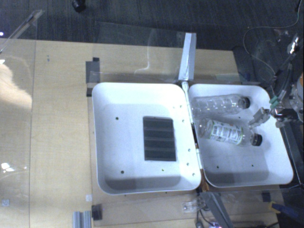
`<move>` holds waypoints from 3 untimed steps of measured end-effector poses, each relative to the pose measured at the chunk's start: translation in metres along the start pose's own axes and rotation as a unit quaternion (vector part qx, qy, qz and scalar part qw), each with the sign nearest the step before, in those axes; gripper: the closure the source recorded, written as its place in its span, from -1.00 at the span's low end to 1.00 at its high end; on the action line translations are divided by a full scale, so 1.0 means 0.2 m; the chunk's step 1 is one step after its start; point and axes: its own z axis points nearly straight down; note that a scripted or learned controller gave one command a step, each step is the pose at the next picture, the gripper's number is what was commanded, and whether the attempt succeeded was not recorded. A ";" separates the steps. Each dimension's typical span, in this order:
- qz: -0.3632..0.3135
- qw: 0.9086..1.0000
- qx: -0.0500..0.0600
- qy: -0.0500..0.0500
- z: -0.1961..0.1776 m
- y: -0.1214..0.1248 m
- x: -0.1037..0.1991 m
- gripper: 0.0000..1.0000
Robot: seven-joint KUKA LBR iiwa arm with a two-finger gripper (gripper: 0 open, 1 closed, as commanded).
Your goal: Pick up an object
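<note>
Clear plastic bottles lie in the right bin [280,172]: the nearer bottle [227,132] by the claw [260,116], the farther bottle [221,103] behind. Whether the claw is released or clenched, I cannot tell; nothing visibly held.

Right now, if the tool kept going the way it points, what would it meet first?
Probably the lower clear plastic bottle in the right bin: the tool points left and down, near its black cap. Depth is unclear.

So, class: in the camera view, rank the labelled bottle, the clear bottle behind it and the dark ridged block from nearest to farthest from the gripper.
1. Labelled bottle, right bin, just left of the gripper.
2. Clear bottle, right bin's far side; close to call against the first.
3. Dark ridged block, left bin.
</note>
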 end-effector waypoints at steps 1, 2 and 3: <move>-0.056 0.998 -0.002 0.000 0.66 0.05 0.17 -1.00; -0.072 0.997 -0.010 -0.002 0.82 0.04 0.11 -1.00; -0.169 0.986 -0.002 -0.003 0.83 0.43 -0.11 -1.00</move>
